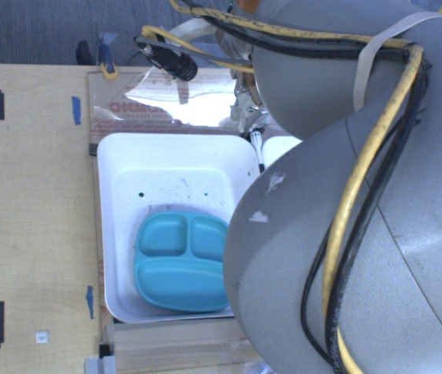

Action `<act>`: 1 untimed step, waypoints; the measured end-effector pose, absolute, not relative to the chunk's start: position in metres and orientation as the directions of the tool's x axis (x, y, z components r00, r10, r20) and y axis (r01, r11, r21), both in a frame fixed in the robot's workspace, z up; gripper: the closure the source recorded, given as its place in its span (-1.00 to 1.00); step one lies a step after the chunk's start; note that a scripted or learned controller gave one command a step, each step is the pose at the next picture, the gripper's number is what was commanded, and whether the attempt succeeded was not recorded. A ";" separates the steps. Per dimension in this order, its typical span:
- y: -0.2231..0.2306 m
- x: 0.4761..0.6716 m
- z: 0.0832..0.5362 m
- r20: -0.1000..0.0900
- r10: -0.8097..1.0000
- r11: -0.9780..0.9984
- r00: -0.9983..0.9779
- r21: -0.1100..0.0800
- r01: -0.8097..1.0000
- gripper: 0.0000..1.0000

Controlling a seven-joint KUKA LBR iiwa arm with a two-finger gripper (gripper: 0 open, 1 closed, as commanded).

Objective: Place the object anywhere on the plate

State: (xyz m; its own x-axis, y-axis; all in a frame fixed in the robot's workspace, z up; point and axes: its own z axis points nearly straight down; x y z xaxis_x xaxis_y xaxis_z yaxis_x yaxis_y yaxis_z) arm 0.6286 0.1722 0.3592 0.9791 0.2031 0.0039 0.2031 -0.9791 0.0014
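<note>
A light blue divided plate lies in the near half of the left white bin, with two small compartments at the back and one large one in front. Its compartments show nothing on them. The grey arm covers the right side of the view and hides the plate's right edge and most of the right bin. Part of the wrist hardware shows behind the left bin's far right corner.
A black cylindrical part on a bracket sticks out above the far side of the bins, with yellow and black cables running along the arm. The wooden bench stretches to the left with black markings and blue tape.
</note>
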 end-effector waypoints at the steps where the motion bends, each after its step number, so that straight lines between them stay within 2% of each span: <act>1: 0.171 0.629 0.369 0.005 0.200 -0.980 0.980 0.002 0.200 1.00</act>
State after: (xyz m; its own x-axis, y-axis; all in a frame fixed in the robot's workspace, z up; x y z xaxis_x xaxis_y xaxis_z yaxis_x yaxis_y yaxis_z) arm 0.6293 0.1707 0.3687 0.9799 0.1996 0.0048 0.1995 -0.9799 0.0022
